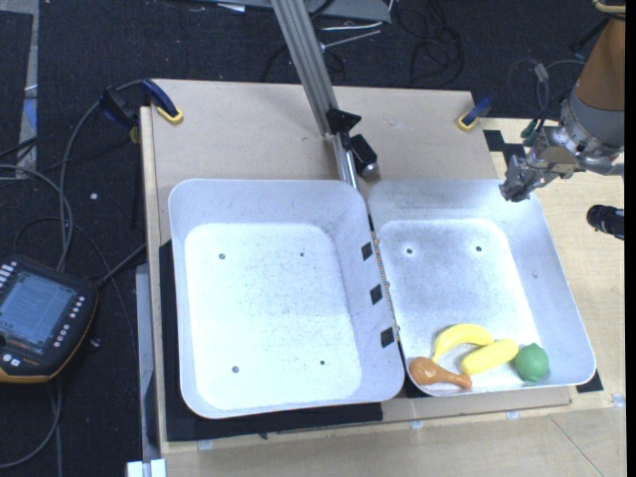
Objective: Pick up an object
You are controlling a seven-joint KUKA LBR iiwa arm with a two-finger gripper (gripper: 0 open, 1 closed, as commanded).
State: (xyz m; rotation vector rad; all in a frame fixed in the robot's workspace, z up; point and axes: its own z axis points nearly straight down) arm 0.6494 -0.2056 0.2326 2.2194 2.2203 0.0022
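**Pre-reach: nothing picked yet, arm parked at far corner of right bin**

We're at the approach stage. The gripper point(517, 189) sits at the far right corner of the right bin point(447, 266), over its rim, w/ nothing between its tips that we can see. Whether the tool is apart or together we can't tell; it's small and dark against the rim from this angle.

Candidates all sit in the near right corner of that bin, well apart from the gripper: two yellow bananas point(475, 347) lying touching each other, a green ball-like item point(533, 363) just beside them toward the bin wall, and an orange-brown spoon-shaped piece point(437, 373) touching the near rim, just beside the bananas. The left bin point(268, 296) holds no items we can make out.

Next move, as we judge it: travel toward the near edge, along the bin's right side, then descend. The cluster is tight and pressed to the sloped wall, so the green item or the outer banana looks like the cleanest target; risk is nudging neighbours or clipping the rim.

Pose: arm comes in from the right, orange band point(606, 78) above the wrist, wrist angled down and left toward the bin corner.
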